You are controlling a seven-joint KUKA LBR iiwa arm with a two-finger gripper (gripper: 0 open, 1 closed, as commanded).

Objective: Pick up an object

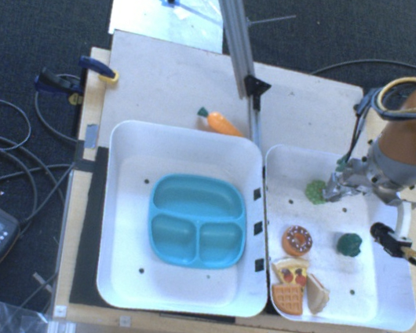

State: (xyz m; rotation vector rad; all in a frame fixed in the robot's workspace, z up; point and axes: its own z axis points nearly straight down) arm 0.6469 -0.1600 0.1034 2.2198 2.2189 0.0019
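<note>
Hovering over the right bin, claw just beside a light green piece; open or closed, impossible telling.

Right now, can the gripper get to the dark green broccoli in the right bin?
Probably yes. The gripper hangs over the right bin, beside a light green piece. The dark green broccoli lies apart from the donut, with nothing over it.
</note>
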